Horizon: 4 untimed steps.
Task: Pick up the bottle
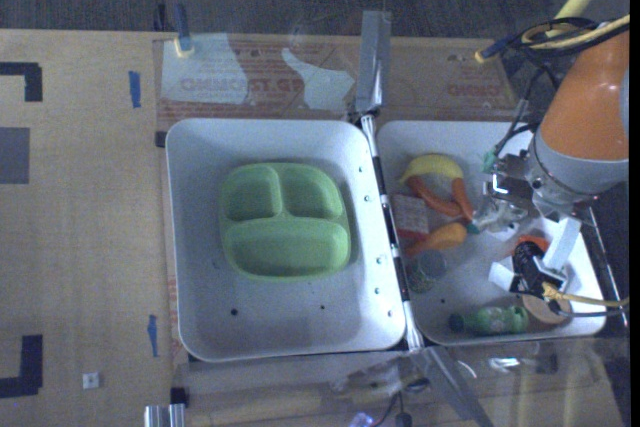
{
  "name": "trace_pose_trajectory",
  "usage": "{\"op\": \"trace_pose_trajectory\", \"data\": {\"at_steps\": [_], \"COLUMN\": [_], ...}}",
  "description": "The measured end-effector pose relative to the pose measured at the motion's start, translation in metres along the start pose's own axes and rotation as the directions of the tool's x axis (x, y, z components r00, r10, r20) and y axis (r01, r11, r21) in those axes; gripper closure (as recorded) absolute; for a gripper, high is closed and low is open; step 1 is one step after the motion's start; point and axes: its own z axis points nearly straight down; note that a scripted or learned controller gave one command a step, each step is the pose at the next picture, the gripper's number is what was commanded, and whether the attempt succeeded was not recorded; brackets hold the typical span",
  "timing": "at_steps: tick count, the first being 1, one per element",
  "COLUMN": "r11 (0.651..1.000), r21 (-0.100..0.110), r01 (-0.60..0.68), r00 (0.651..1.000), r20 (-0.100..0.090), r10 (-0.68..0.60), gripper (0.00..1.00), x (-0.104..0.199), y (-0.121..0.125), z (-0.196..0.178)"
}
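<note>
The bottle [494,319] is green with a dark cap and lies on its side near the front wall of the right bin [440,140]. My gripper [492,213] hangs over the middle of that bin, above and behind the bottle and apart from it. It sits close to an orange carrot-like piece [445,237]. I see nothing held in it.
A yellow banana [432,166], more orange pieces [447,198], a small packet [410,214] and a grey can [430,267] crowd the right bin's left half. A tan round thing [541,311] lies right of the bottle. The left bin [190,245] holds a green divided plate [284,219].
</note>
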Motion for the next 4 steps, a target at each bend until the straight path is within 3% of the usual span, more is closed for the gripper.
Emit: {"op": "trace_pose_trajectory", "data": {"at_steps": [1, 2, 3, 4], "r11": [0.993, 0.993, 1.000, 0.997], "r21": [-0.005, -0.005, -0.003, 0.000], "r01": [0.121, -0.115, -0.021, -0.075], "r00": [0.993, 0.993, 1.000, 0.997], "r20": [0.001, 0.001, 0.000, 0.001], "r10": [-0.121, 0.115, 0.021, 0.075], "gripper": [1.00, 1.00, 1.00, 1.00], "x": [-0.033, -0.057, 0.044, 0.089], "y": [0.048, 0.056, -0.020, -0.069], "z": [-0.099, -0.129, -0.194, -0.066]}}
